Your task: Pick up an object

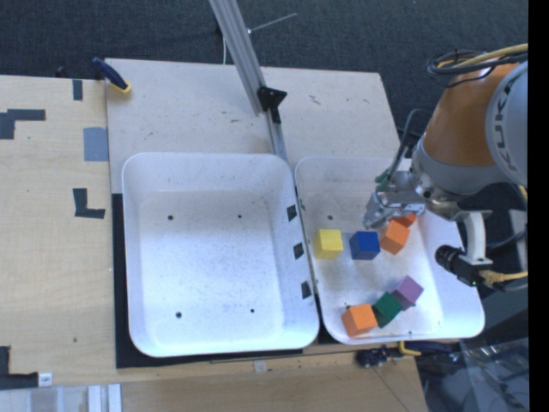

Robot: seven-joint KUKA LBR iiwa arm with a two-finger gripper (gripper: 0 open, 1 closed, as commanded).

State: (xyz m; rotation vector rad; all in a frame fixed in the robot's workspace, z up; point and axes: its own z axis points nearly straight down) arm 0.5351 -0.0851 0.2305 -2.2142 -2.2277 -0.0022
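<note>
In the right bin lie several small blocks. A yellow block and a blue block sit side by side near the middle. An orange block lies just right of the blue one. My gripper hangs low directly over the blue and orange blocks, its tip close above them. Near the front of the bin sit another orange block, a green block and a purple block, bunched together.
The left bin stands beside the right one. A slanted metal bar runs down from the top to the ridge between the bins. The arm's orange and grey body overhangs the right bin's right side.
</note>
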